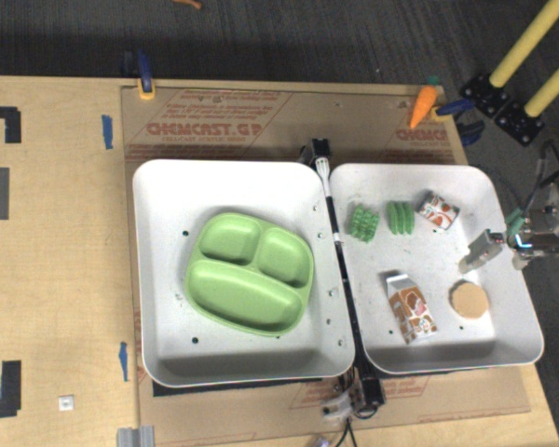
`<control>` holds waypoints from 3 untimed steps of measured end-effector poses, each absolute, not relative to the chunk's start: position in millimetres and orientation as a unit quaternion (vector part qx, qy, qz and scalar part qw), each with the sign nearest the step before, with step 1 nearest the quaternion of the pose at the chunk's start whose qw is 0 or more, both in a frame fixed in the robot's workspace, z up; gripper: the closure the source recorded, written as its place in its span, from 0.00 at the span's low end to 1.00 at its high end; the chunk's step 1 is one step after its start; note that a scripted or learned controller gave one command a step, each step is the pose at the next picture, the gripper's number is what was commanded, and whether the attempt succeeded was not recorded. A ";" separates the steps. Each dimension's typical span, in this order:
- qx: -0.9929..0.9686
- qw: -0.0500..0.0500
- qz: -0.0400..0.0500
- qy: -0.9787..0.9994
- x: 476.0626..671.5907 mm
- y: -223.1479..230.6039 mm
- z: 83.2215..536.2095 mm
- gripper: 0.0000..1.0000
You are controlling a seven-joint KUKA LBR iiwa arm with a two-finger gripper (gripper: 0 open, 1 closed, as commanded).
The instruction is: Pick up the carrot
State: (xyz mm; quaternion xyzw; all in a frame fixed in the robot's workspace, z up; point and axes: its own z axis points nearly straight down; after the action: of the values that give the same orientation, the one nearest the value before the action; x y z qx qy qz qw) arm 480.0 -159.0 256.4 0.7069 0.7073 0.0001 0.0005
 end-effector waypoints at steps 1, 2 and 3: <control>0.659 0.000 0.000 0.752 479.0 -223.9 152.4 0.00; 0.590 -0.003 0.004 0.807 481.0 -218.9 96.3 0.00; 0.593 0.004 0.001 0.805 481.7 -224.7 109.8 1.00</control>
State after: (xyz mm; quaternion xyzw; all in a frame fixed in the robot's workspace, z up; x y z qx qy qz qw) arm 481.7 -224.7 109.8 0.5929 0.8053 0.0011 0.0038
